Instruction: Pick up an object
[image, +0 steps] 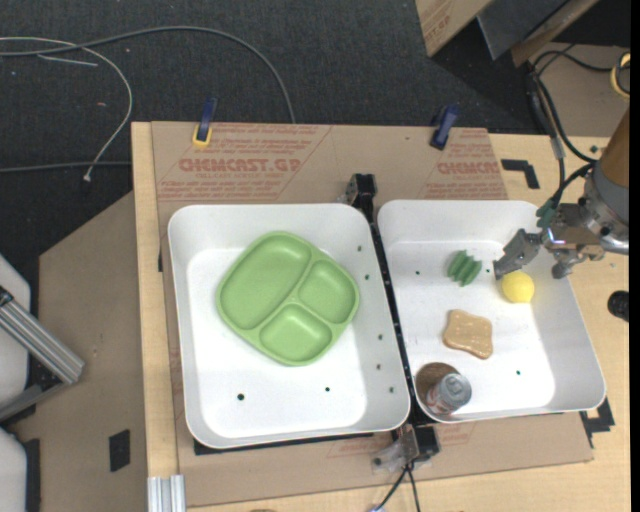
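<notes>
A brown cup (441, 388), toast (469, 333) and lemon (517, 288) lie below the open-jawed gripper (540, 255).

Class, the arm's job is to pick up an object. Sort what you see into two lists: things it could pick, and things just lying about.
Could be picked, right bin:
yellow ball
green ridged piece
tan toast-shaped piece
brown cup

Lying about:
green divided plate, left bin
blue clamps
cables

Both bins (200, 330) look like smooth, glossy white plastic. The green tray (288, 297) shows a matt plastic sheen, the yellow ball (518, 289) looks smooth, the toast (469, 333) rough and matt, and the board (300, 150) is plain matt cardboard.
</notes>
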